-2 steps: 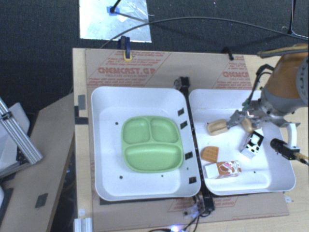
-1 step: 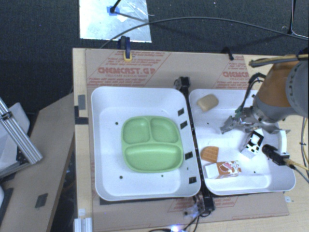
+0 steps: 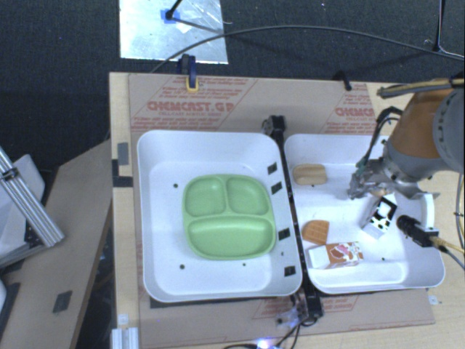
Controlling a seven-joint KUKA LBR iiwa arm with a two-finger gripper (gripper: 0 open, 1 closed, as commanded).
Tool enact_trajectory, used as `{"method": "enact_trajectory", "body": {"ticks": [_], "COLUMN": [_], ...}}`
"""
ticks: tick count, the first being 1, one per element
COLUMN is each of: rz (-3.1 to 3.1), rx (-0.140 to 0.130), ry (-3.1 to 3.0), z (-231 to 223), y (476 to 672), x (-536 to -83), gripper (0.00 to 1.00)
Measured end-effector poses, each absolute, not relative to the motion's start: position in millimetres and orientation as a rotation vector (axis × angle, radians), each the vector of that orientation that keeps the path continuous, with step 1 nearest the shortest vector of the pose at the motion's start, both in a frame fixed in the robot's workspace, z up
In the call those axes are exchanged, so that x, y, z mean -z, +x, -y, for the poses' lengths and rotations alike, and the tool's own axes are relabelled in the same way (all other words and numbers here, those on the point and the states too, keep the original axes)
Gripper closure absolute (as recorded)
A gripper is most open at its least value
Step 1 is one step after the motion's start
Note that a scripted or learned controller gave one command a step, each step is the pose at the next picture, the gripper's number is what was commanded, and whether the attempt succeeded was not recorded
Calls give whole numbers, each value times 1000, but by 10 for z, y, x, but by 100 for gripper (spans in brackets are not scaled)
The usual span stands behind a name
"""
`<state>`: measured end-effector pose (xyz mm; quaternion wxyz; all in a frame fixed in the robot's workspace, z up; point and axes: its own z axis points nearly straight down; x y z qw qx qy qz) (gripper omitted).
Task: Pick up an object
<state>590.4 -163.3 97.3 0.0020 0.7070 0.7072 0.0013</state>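
The arm (image 3: 423, 138) reaches in from the right edge of the frame and sets its gripper (image 3: 361, 186) low over the upper middle of the right bin (image 3: 429, 271), with nothing visibly in its grasp; whether it is open or closed cannot be told. A tan bun (image 3: 309, 174) lies to the gripper's left in that bin's upper left part, a small black-and-white box (image 3: 379, 218) lies just below the gripper, and an orange-brown wedge (image 3: 316, 231) and a red-and-white packet (image 3: 336, 254) lie near the lower left corner. The left bin (image 3: 156, 217) holds a green divided plate (image 3: 229, 217).
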Motion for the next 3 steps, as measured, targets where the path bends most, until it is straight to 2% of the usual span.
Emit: {"method": "enact_trajectory", "body": {"ticks": [2, 3], "rz": [-2225, -2226], "rx": [-4, -6], "ry": [2212, 2210], "z": [1623, 1559], "y": [5989, 5931], "x": [-1853, -2365], "gripper": [100, 100]}}
